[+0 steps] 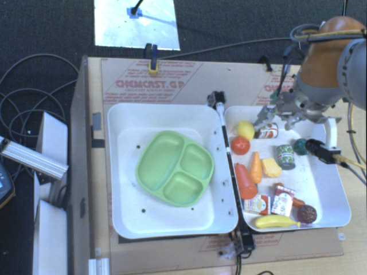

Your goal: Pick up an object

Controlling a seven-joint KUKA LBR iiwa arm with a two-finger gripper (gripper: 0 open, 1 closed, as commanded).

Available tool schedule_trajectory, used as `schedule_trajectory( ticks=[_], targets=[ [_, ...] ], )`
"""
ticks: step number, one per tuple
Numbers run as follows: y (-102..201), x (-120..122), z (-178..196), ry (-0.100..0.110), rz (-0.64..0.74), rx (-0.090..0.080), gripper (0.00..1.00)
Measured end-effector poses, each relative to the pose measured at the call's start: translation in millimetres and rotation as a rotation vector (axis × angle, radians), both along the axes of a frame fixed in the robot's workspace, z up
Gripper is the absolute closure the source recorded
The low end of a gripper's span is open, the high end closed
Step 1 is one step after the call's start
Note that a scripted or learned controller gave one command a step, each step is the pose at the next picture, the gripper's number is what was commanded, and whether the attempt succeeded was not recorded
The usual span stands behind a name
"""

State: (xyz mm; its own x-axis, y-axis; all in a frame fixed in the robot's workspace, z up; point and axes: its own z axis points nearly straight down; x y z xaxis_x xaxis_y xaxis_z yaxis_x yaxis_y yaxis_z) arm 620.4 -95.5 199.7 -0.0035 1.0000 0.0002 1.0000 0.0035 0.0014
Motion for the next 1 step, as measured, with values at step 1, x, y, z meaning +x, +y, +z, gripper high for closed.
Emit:
schedule_trajectory(
  ticks=[1],
  targets=[
    [-54.8,-13.8,-115.2,-0.001,-0.003,-0.002,0.0]
  ],
)
